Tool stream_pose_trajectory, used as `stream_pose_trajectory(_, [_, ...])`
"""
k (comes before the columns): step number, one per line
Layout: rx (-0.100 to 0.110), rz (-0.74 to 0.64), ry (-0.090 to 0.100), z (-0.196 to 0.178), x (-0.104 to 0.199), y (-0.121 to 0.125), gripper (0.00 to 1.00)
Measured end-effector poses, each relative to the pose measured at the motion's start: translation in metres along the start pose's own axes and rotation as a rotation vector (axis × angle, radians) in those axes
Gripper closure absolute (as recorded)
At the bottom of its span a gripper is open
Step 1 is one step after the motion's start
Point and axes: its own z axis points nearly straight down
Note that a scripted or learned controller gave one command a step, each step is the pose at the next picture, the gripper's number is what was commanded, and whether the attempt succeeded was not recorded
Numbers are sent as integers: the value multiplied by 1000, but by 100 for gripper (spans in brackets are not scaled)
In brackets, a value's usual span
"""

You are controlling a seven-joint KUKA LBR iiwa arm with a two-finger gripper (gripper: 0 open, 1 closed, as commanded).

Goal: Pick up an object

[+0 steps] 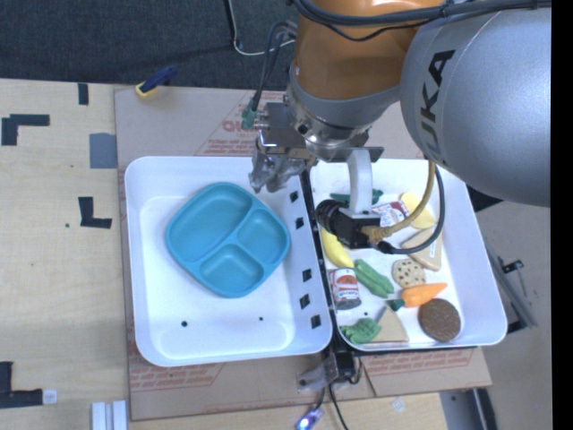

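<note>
The gripper (pixel 269 179) hangs over the left bin (pixel 143 267) beside the blue plate (pixel 228 238); finger state unclear, nothing held, so it likely needs lowering onto something

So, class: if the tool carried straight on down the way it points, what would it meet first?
Probably the divider between the two white bins, near the blue tray; depth is unclear. The tool hangs just above there.

Illumination is bright and even from overhead; soft shadows fall inside the white bins (pixel 143 240); a mild sheen marks the orange band (pixel 358 34); focus is slightly soft throughout
</note>
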Motion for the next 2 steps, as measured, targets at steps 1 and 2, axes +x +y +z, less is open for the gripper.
stream_pose_trajectory(1, [9, 6, -8, -4, -4, 2, 100])
stream_pose_trajectory(2, [8, 11, -5, -1, -35, -52, 100])
